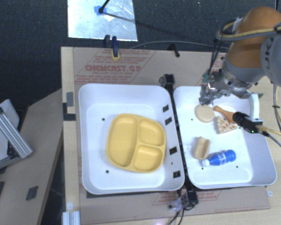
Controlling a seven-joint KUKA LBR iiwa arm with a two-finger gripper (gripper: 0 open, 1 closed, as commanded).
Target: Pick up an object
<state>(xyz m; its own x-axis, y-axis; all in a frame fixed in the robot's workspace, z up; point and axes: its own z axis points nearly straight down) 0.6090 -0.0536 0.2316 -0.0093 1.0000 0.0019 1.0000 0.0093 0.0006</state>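
Grey, orange-banded arm [255, 41] in from the right, tool [207, 96] low, pointing down.

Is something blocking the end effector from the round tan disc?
Nothing visible is. The end effector sits just above the round tan disc in the right bin, with no object between them. The waffle-like wedge lies beside the disc, not in the way.

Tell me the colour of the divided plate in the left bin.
The divided plate is plain yellow; the camera view shows it.
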